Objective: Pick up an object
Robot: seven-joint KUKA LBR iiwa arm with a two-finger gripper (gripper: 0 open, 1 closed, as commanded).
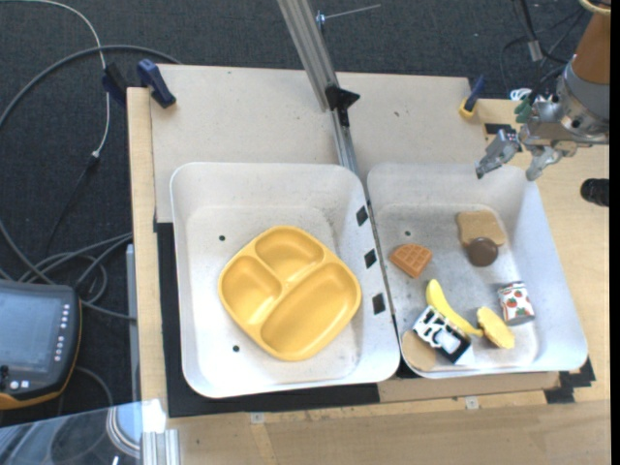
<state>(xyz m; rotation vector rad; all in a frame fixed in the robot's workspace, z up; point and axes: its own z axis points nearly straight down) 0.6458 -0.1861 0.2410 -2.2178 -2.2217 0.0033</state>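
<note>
From above, the right bin (552, 260) holds the small things to pick from: a tan slice of toast (480, 225) with a brown round lump (482, 252) touching its lower edge, an orange waffle (412, 260) with a grid surface, a yellow banana (448, 308), a yellow wedge (496, 328) just right of it, a small white carton (516, 303) printed red and green, and a black-and-white block (441, 336) lying on a flat tan disc (418, 354) at the near rim. The claw (518, 158) hangs above the bin's far right corner, fingers spread, nothing between them, well apart from the toys. The left bin (194, 211) carries a smooth yellow plate (290, 291) with three compartments. Both bins are matte white with rounded corners, on a pale tabletop (252, 114). A grey metal rail (305, 37) slants down to the gap between the bins
</note>
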